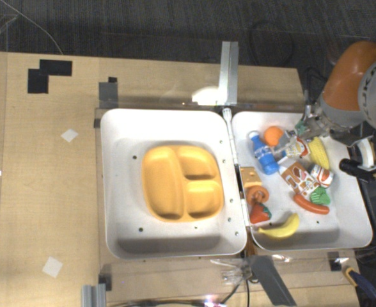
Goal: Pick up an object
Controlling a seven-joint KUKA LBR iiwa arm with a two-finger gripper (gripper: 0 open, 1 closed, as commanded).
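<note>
Two white bins sit side by side on the bench (47, 190). Left bin (121, 171) holds a yellow tray (180, 182) with three wells, lying near its middle. Right bin (351, 216) carries the toys: a blue bottle (263, 153) at upper left, an orange ball (274, 135) just beside its top, a corn cob (319, 153) to the right, a red-and-white carton (301, 178) in the middle, a red sausage (311, 204) below it, a green bit (320, 197) touching the sausage, a strawberry (259, 213) by the left wall, an orange block (254, 194) just above it, and a banana (281, 227) along the front.

The arm (354, 85) reaches in from the right, and its pincer (301, 135) hangs low over the bin's upper part, between the ball and the cob, just above a small pale toy (293, 149). Whether the pincer is apart or together cannot be told; nothing shows clamped in it.
</note>
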